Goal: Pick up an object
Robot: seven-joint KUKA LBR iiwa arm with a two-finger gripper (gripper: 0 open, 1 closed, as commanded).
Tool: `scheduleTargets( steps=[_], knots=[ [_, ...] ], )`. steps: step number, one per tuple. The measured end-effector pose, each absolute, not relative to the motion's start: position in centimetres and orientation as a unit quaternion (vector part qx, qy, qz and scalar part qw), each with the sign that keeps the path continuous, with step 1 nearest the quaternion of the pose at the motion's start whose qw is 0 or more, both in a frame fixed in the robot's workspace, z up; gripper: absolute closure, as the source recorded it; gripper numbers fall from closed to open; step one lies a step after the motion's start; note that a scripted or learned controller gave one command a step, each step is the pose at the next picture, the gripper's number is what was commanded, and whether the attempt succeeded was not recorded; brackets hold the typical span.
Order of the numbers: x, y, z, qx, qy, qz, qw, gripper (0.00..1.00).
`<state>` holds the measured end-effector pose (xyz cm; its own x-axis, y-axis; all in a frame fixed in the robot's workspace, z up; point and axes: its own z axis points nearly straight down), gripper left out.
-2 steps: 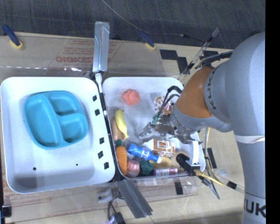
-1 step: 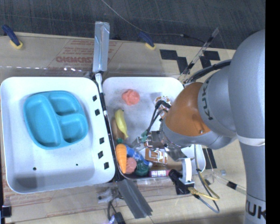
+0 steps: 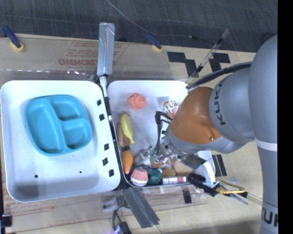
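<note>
The right bin (image 3: 151, 89) holds several toy items. A salmon-pink round piece (image 3: 136, 101) lies near its back. A yellow banana (image 3: 126, 127) lies along the left wall with a brown piece beside it, and an orange carrot-like piece (image 3: 127, 161) sits just in front. At the front lie a pink-and-white round toy (image 3: 139, 176), a dark green piece (image 3: 154, 178) and a pink marker (image 3: 174, 180). My gripper (image 3: 156, 157) reaches down among the front items, just right of the carrot-like piece. The orange wrist band (image 3: 198, 118) hides much of it.
The left bin (image 3: 12, 130) holds a blue divided plate (image 3: 58, 123). A patterned packet (image 3: 168, 106) shows at the wrist's left edge. The divider wall between the bins runs close to the banana. The arm covers the right bin's right half.
</note>
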<state>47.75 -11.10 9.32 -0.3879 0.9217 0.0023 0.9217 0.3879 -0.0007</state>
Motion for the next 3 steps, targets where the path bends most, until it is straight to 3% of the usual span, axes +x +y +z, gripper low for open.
scheduleTargets(
  steps=[1,2,3],
  knots=[
    [47.9,-11.1,10.3,-0.551,-0.834,-0.0010,0.001,1.00],
    [54.1,-3.3,19.5,-0.530,-0.848,-0.0024,-0.002,1.00],
    [59.7,-9.9,26.2,-0.444,-0.896,-0.0004,-0.002,1.00]
  ],
)
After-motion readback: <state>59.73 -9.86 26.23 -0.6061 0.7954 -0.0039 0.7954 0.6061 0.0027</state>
